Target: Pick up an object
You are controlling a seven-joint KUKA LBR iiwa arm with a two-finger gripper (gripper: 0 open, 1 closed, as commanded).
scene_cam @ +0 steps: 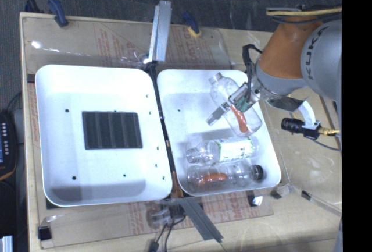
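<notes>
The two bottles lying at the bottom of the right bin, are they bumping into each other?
Touching. The camera view shows the green-labelled bottle lying right against the bottle with the black cap, no white bin floor between them.

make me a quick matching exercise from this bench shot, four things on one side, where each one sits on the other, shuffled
Things:
1. dark ribbed panel
2. bottle with green label
3. bottle with dark cap
4. gripper

Places:
A. along the right bin's near wall
B. over the upper part of the right bin
C. on the floor of the left bin
D. middle of the right bin, just behind the near-wall bottle

Pairs: 1-C, 2-D, 3-A, 4-B
</notes>
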